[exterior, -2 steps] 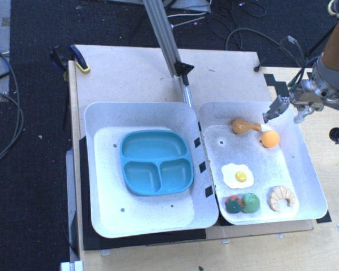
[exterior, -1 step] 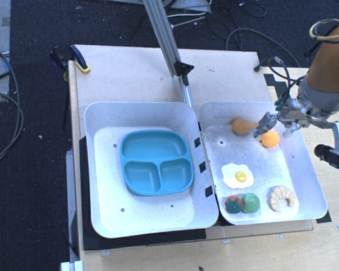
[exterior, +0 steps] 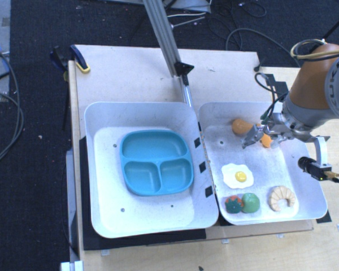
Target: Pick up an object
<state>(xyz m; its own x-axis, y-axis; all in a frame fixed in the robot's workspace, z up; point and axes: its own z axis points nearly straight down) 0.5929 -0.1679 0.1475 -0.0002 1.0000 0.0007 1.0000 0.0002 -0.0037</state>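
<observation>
- Metal hand [exterior: 256, 137] hangs low in the right bin [exterior: 305, 205]; how far open, I cannot tell.
- Smooth orange lumps [exterior: 242, 126] lie just beside it.
- Glossy fried egg [exterior: 238, 176], ridged croissant [exterior: 282, 198] sit nearer.
- Blue plastic divided tray [exterior: 156, 161] fills the left bin [exterior: 101, 208].

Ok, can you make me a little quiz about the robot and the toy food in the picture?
1. True or false: the blue tray sits in the left bin.
2. Which toy lies nearest the gripper? A) fried egg B) orange piece C) croissant
3. Fill in: the fried egg, croissant and green-and-red toy all lie in the ____ bin.

Key
1. True; the tray has three compartments.
2. B; it lies right beside the gripper, in the right bin.
3. Right.
</observation>
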